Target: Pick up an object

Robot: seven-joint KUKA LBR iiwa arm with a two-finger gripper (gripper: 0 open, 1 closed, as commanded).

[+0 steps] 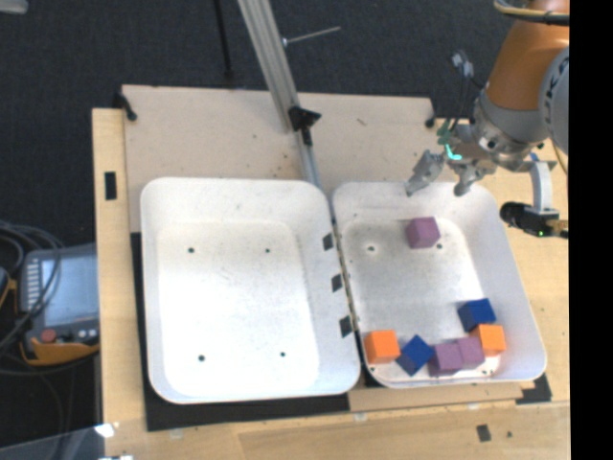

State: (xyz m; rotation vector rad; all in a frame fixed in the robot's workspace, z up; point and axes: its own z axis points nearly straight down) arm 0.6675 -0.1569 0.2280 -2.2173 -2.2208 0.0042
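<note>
this looks like a robotics lab; a grey and orange industrial arm (pixel 522 75) reaches over a plain wooden desk (pixel 107 257) bearing two shallow white bins (pixel 158 257) side by side; an aluminium profile mast (pixel 268 46) rises from the desk's far edge; a handheld control pendant (pixel 57 300) with cables lies off its left edge; dark carpet (pixel 96 27) lies beyond.
</note>
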